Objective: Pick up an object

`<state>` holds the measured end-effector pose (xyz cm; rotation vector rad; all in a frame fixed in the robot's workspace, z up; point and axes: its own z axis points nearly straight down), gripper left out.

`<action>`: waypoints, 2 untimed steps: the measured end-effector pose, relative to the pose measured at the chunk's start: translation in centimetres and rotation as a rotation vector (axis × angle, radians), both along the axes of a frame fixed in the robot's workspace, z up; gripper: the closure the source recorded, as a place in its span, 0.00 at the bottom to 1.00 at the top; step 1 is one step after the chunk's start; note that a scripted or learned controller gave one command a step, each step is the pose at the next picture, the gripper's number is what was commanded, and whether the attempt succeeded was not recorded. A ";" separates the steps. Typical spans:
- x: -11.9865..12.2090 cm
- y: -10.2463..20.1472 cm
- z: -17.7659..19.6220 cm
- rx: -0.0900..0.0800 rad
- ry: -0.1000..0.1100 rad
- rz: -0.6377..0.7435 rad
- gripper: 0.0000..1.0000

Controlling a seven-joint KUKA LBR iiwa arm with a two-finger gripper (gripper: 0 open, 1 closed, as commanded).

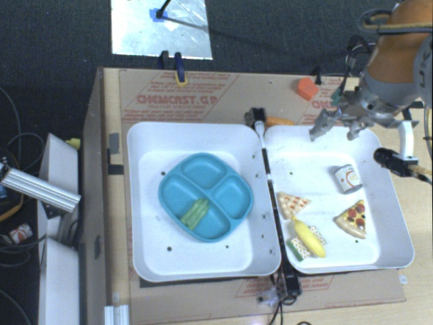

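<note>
My gripper [335,130] hangs over the far edge of the right bin [389,249], its two fingers spread open with nothing between them. Below it in that bin lie a small white can [347,179] on its side, one pizza slice [292,204] near the divider, another pizza slice [352,219] to the right, a yellow banana [309,238] and a small green-and-white piece [296,250] beside the banana. All of these are well clear of the fingers.
The left bin [152,249] holds a blue divided plate [205,196] with green beans [195,212] in one section. An orange block [306,88] lies on the bench beyond the bins, and an orange piece [279,121] sits at the right bin's far rim.
</note>
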<state>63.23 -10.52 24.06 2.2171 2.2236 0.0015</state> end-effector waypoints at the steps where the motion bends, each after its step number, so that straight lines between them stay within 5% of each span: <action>1: -2.0 -7.7 -11.9 -0.001 0.004 -0.003 0.00; 2: -5.4 -10.2 -12.1 -0.001 0.001 -0.002 0.00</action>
